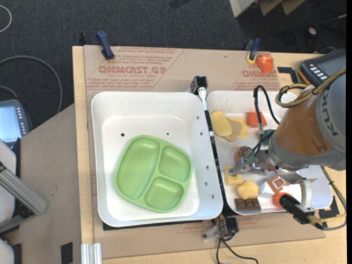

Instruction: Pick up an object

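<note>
Grey and orange, the arm point(308, 131) reaches into the right bin point(324, 202), and its fingers point(246, 164) sit low among the small objects there; how far open they are I cannot tell. Just below the fingers lies a yellow lump point(247, 190), and under that a brown chocolate piece point(247, 204). Above the fingers rests a pale yellow piece point(222, 124). Far left of the fingers, the left bin point(104, 114) holds a green divided plate point(153, 172).

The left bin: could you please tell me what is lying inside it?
The left bin holds a green divided plate with three compartments, each with nothing in it. Whatever lies beneath the plate is covered.
</note>
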Robot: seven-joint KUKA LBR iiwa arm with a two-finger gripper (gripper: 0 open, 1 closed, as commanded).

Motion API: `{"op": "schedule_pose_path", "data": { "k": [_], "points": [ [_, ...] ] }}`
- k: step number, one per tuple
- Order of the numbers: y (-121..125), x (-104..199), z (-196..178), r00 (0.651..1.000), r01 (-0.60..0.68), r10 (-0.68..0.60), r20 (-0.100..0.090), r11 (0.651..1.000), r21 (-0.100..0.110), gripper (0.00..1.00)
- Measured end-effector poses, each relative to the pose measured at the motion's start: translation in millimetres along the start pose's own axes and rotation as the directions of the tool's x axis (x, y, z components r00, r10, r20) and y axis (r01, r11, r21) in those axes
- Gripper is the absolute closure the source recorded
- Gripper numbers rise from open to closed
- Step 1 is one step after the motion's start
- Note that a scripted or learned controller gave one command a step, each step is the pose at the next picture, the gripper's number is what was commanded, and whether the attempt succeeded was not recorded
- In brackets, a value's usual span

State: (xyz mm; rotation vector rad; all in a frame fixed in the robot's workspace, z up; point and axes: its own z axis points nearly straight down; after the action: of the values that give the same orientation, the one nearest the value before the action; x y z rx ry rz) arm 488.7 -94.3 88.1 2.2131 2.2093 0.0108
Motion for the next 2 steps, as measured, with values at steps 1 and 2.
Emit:
{"op": "schedule_pose_path", "data": {
  "k": [1,2],
  "points": [
    [1.1,0.9,-10.6,1.0,0.0,0.0,-0.001,1.0,-0.003,1.0],
    [37.8,66.3,-179.0,1.0,0.011,-0.012,-0.008,1.0,-0.005,1.0]
  ]
}}
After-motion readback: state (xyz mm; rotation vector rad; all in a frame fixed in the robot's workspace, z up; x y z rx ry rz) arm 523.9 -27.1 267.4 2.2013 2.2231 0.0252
